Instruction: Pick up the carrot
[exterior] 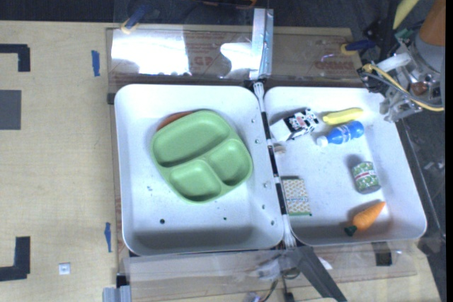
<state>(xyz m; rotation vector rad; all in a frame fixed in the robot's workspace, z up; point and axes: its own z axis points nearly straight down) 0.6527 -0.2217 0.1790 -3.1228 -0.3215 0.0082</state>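
The carrot (pixel 368 215) is orange with a small green stem end. It lies in the front right corner of the right bin (pixel 333 240), slanting up to the right. My gripper (pixel 398 94) hangs at the bin's far right edge, wrapped in cables, well behind the carrot and apart from it. Nothing shows in its grasp.
A green can (pixel 365 176) lies just behind the carrot. Further back are a blue bottle (pixel 342 133), a yellow banana (pixel 342 114) and a black-and-white toy (pixel 301 122). A patterned packet (pixel 296 196) lies by the divider. The left bin (pixel 134 173) holds a green divided plate (pixel 202 154).
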